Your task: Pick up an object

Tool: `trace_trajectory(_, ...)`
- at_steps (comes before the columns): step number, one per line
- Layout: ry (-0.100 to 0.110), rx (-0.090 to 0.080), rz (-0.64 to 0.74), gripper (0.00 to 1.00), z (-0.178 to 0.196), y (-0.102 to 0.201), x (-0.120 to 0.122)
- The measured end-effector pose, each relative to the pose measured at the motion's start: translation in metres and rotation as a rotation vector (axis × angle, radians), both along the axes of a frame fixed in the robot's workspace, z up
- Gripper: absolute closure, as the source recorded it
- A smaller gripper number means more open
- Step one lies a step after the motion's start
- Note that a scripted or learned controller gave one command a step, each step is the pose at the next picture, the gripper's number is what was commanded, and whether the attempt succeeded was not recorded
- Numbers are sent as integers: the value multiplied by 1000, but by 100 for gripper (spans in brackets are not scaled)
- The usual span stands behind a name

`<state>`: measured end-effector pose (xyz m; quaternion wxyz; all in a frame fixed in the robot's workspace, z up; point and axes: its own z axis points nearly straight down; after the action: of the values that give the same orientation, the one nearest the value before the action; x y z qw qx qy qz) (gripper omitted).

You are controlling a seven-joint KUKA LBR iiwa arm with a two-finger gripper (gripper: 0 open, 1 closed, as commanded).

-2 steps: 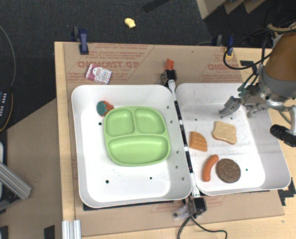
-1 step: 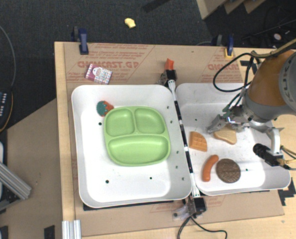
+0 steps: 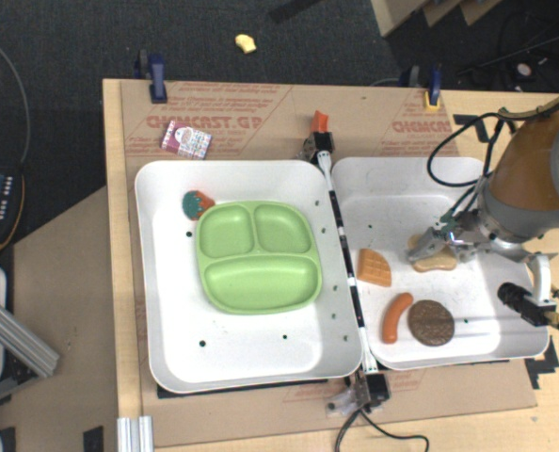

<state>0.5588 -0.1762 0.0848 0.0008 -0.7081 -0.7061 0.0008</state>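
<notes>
In the right bin [image 3: 392, 172] lie a tan flat food piece [image 3: 437, 263], an orange waffle-like wedge [image 3: 375, 268], an orange-red sausage [image 3: 397, 317] and a brown round patty [image 3: 432, 323]. My gripper [image 3: 438, 245] is low over the tan piece, right at its upper edge, and the arm's orange band sits to its right. I cannot tell whether the gripper touches the tan piece. The wedge is to the gripper's left. The sausage and patty are nearer the front rim.
The left bin [image 3: 167, 281] holds a green divided plate [image 3: 257, 256] and a small red-and-teal round item [image 3: 198, 204] at the plate's back left. A pink packet [image 3: 186, 139] lies on the bench behind that bin. Black cables [image 3: 454, 153] loop over the right bin's back.
</notes>
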Motion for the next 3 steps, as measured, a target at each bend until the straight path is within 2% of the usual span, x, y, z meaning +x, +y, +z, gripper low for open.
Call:
trace_trajectory(1, -6, -1, 2, 100, 11, 2, 2)
trace_trajectory(2, -14, 2, 14, 100, 109, 95, 16)
trace_trajectory(3, -3, 0, 3, 0, 102, 89, 13)
